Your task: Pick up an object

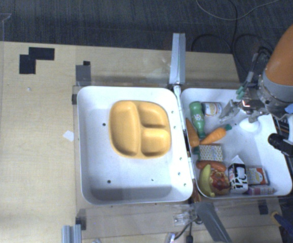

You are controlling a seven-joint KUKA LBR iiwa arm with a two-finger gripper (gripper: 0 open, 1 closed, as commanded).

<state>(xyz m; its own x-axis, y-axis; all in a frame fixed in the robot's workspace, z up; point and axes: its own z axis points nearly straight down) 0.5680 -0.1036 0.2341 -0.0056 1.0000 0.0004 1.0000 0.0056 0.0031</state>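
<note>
Looking down from the fixed camera, we are seeing the grey arm (288,67), with its orange band, reaching in from the right over the right white bin (273,156). Its gripper (233,113) is hanging low over the far part of that bin, just above the leafy end of a toy carrot (215,134); whether anything is sitting between the fingers, or how they stand, we cannot tell from this slant.

The carrot is lying tilted near the bin's middle, beside a green bottle (196,116) standing against the left wall and a small jar (212,109) at the far edge. Nearer the front we are finding a speckled sponge-like block (210,152), a banana (205,178) beside a red packet (218,178), and a black-and-white carton (239,178) touching an orange box (257,176).

In the left white bin (93,151) a yellow divided tray (139,128) is resting, three compartments facing up.
</note>
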